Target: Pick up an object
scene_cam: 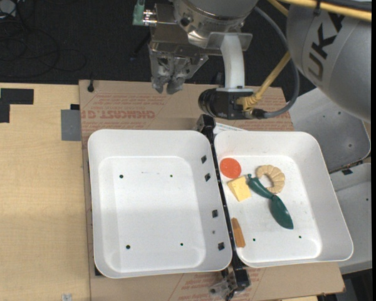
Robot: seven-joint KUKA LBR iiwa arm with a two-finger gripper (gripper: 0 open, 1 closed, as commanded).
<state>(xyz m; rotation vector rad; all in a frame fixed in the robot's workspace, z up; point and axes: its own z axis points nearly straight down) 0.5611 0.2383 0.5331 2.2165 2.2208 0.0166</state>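
Camera view:
Claw (170, 83): hanging high over the cardboard behind the bins, grey metal, fingers pointing down and sitting close together, nothing between them.
Right bin (329, 184): shallow, glossy white plastic with rounded corners, holding every loose thing.
Orange disc (230, 167): flat and round, lying near the bin's left wall.
Yellow block (239, 189): small cheese-like wedge, sitting just below the disc.
Green tool (274, 202): smooth teal plastic, slanting down to the right, its upper end touching the ring.
Ring (271, 176): tan, ribbed, pastry-like, lying right of the block.
Brown stick (238, 232): short, lying along the left wall.
Relation: all of these lying well apart from the claw, below and to its right.
Left bin (100, 199): same white plastic, sitting beside the right one.
Counter (31, 199): pale wood, carrying printed brown cardboard (131, 108) under the bins; dark background with cables behind.
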